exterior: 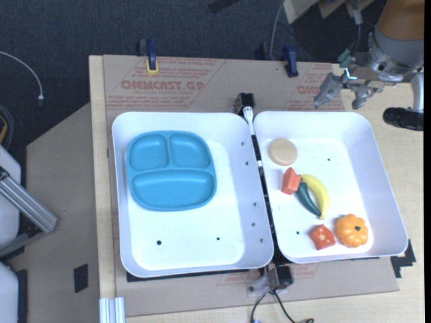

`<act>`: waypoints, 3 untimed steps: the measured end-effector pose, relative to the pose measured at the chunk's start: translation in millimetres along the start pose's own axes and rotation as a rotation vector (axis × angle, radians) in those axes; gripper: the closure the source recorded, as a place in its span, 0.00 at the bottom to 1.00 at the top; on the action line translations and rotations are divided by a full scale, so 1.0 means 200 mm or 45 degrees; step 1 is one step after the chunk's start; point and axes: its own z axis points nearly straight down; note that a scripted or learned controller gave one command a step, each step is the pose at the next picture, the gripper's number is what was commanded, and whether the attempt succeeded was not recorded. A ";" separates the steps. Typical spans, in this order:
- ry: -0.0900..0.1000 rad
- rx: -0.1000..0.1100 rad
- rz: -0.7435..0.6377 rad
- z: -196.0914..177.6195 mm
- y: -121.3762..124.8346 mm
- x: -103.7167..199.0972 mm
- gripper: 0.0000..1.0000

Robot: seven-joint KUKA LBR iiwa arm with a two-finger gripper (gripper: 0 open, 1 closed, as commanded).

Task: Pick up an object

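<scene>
Red print reading "CHEMCAST G.P" stands on the brown protective sheet (pixel 176 79) covering the worktop, beyond the left bin (pixel 232 244). Similar red print beyond the right bin (pixel 384 173) is illegible.

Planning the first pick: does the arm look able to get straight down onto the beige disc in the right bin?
Probably yes. The beige disc lies flat, apart from the red block and banana, nothing over it. The gripper hangs open above the right bin's far rim.
</scene>
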 end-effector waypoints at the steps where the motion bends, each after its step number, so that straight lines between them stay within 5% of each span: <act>1: 0.002 0.009 0.001 0.31 0.00 -0.02 0.00; 3: 0.002 0.004 0.001 0.85 0.00 0.00 0.00</act>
